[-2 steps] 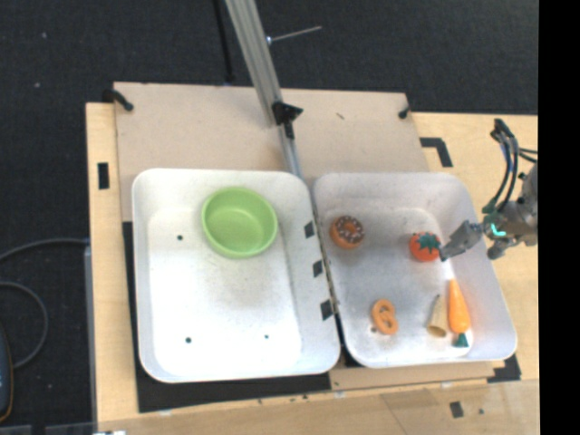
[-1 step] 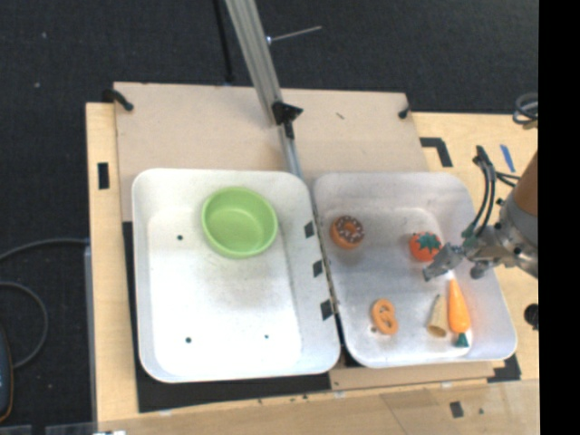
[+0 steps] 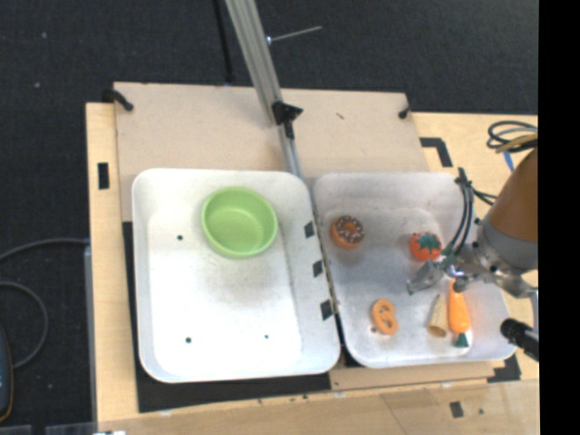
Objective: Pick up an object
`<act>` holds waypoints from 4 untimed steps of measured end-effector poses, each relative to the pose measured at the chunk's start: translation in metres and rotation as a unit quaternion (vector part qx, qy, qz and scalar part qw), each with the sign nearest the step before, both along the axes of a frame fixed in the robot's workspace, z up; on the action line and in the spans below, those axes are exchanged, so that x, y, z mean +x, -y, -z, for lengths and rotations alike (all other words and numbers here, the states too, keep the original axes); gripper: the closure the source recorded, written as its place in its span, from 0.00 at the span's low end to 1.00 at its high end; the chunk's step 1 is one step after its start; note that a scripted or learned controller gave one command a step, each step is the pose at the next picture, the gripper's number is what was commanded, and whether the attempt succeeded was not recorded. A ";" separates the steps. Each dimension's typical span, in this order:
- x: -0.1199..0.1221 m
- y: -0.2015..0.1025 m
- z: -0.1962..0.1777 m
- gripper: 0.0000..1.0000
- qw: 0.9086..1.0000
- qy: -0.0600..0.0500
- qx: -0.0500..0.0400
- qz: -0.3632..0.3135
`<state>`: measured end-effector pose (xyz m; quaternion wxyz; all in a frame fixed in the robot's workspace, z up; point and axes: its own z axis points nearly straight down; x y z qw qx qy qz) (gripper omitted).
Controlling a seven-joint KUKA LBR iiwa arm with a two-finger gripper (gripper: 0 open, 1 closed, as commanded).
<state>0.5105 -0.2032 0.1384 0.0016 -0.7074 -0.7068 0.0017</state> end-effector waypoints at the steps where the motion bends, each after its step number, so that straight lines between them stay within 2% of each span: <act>1: 0.000 0.001 0.039 0.00 1.000 0.003 -0.001 0.001; 2: 0.002 0.002 0.026 1.00 1.000 0.006 -0.002 0.003; 3: 0.004 0.008 -0.034 1.00 1.000 0.004 -0.001 -0.002; 4: 0.006 0.009 -0.098 1.00 1.000 0.007 -0.002 -0.002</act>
